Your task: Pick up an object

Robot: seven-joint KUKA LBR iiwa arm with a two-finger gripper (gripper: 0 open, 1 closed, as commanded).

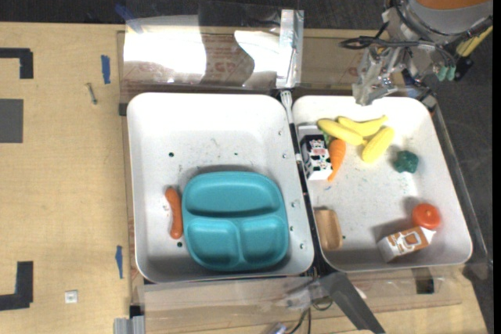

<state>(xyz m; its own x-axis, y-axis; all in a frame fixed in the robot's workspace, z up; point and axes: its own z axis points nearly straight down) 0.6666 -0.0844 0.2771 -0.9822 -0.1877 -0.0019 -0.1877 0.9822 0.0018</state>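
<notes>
The gripper (374, 87) hangs over the far edge of the right bin (450, 168), above the bin's far rim, and nothing is seen between its fingers; whether they are apart or together I cannot tell from this view. No object is chosen yet, so the step in hand looks like the approach. To do it well, I think the arm should come down straight over 1 free object and not over a crowded group. The bananas (362, 133) lie nearest, close to the far edge, but a carrot (337, 156) touches them and a small black and white box (315, 156) lies beside it, so the fingers may catch 2 things. The green object (405, 162) near the right edge stands more apart and seems easier. In the right bin I count 2 bananas, 1 carrot, 1 small box, 1 green object, 1 red-capped carton (409, 237) and 1 brown block (327, 228). The left bin (149, 129) has 1 teal tray (233, 219) and 1 orange sausage-shaped toy (174, 211).
</notes>
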